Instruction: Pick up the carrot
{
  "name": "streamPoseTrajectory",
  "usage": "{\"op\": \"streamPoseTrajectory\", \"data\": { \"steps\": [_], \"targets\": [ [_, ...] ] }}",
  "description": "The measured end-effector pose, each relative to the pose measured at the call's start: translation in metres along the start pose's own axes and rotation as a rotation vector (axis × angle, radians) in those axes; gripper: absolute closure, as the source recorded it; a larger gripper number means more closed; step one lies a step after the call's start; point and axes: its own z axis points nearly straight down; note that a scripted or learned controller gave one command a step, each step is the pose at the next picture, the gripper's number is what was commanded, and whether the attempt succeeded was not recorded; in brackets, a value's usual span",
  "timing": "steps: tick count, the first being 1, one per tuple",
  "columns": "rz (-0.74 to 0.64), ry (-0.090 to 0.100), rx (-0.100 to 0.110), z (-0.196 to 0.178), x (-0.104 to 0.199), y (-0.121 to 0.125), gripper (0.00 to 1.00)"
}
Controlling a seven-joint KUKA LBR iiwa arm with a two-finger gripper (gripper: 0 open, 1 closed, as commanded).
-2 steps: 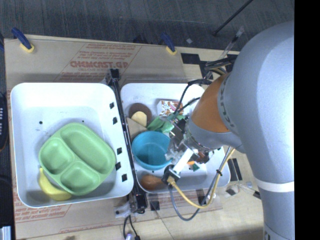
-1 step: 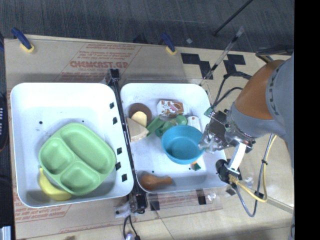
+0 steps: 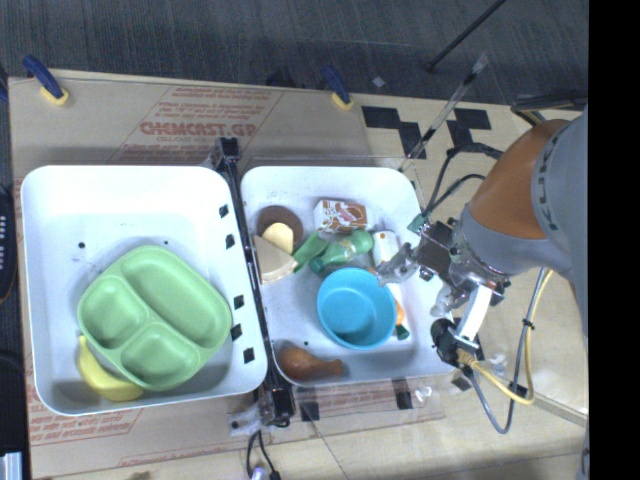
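Carrot (image 3: 401, 315): a thin orange sliver in the right bin, wedged between the blue bowl and the bin's right wall, mostly hidden by the bowl's rim.
Gripper (image 3: 397, 264): low over the right side of the right bin, just above the carrot and beside the bowl's upper right rim; whether anything sits between its fingers cannot be told (they blur into the clutter), nor how far apart they stand.
Arm (image 3: 520, 208): grey with an orange band, reaching in from the right edge.
Blue bowl (image 3: 355, 308): upright, in the middle of the right bin.
Right bin (image 3: 330, 178): also holds a green item (image 3: 335, 248) above the bowl, a printed packet (image 3: 341, 213), a brown drumstick-shaped piece (image 3: 310, 363) near the front wall, and a yellow piece (image 3: 278, 236) at the left.
Left bin (image 3: 60, 208): holds a green divided plate (image 3: 155, 313), tilted, with a yellow object (image 3: 100, 380) partly under its lower left edge.
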Motion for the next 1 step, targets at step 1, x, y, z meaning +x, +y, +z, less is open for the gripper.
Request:
{"op": "streamPoseTrajectory", "data": {
  "steps": [1],
  "targets": [
    [0.474, 0.003, 0.006, 0.0251, 0.0098, -0.0088, 0.00]
  ]
}}
